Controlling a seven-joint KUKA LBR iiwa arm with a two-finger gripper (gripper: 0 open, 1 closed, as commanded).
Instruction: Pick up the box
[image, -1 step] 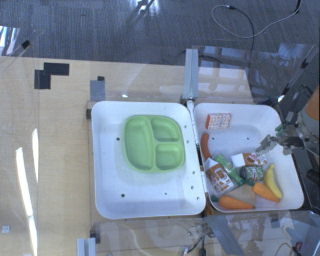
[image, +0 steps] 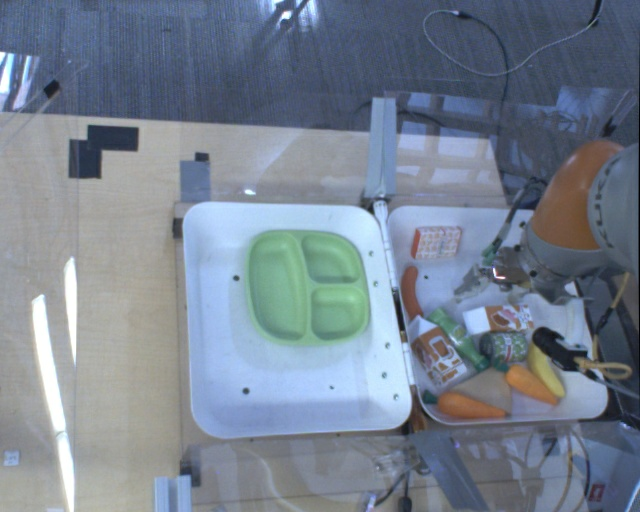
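Reaching in from the right edge, the gripper (image: 487, 283) hangs over the right bin (image: 592, 404); whether its fingers are spread or closed cannot be told. A small box (image: 437, 241) lies at that bin's upper left, apart from it.

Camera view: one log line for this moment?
arm: over right bin | gripper: above food pile | box: back of bin, untouched | green tray: left bin | pick: pending
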